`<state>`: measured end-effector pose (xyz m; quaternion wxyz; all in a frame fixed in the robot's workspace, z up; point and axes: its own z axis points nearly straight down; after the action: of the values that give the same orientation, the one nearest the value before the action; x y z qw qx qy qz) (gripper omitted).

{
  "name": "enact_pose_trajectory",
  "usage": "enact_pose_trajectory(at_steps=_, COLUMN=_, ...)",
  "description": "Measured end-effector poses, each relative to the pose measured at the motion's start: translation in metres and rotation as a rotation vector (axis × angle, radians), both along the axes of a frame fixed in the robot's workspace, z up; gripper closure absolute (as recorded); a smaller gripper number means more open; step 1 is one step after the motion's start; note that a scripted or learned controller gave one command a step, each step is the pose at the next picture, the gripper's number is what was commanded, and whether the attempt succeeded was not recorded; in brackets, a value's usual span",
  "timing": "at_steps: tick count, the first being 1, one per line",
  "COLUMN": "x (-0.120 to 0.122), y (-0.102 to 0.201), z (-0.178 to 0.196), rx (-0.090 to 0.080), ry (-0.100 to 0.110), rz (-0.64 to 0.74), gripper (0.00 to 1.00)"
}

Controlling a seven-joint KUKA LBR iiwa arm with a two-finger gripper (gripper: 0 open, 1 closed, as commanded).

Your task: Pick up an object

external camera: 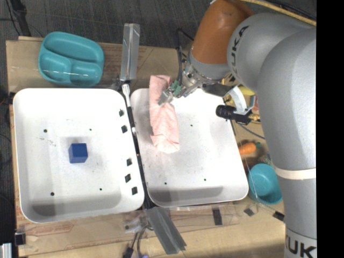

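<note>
Pink cloth [164,120] lies under the fingers [171,93] — touching.

A wooden bench [161,55] stands on dark grey carpet [107,4] (faintly ribbed), which fills the far side under even light.

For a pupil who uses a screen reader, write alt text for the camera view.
A grey robot arm reaches in from the right, its claw at the top of a pink cloth lying in the right white bin. A small blue cube sits in the left bin.
</note>
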<state>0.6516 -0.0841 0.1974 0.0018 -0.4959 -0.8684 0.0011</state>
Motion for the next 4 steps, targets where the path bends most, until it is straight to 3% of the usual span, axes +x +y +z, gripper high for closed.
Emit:
enact_pose_trajectory(at_steps=1, x=0.0, y=0.0, z=0.0, rx=0.0, ry=-0.001, rz=0.0, gripper=0.0)
enact_pose_trajectory(at_steps=2, x=-0.056, y=-0.018, z=-0.069, rx=0.0, ry=-0.001, rz=-0.004, gripper=0.0)
enact_pose_trajectory(at_steps=3, x=-0.069, y=-0.035, z=-0.104, rx=0.001, ry=-0.007, rz=0.014, gripper=0.0)
enact_pose_trajectory(at_steps=4, x=-0.068, y=-0.034, z=-0.093, rx=0.002, ry=-0.007, rz=0.018, gripper=1.0)
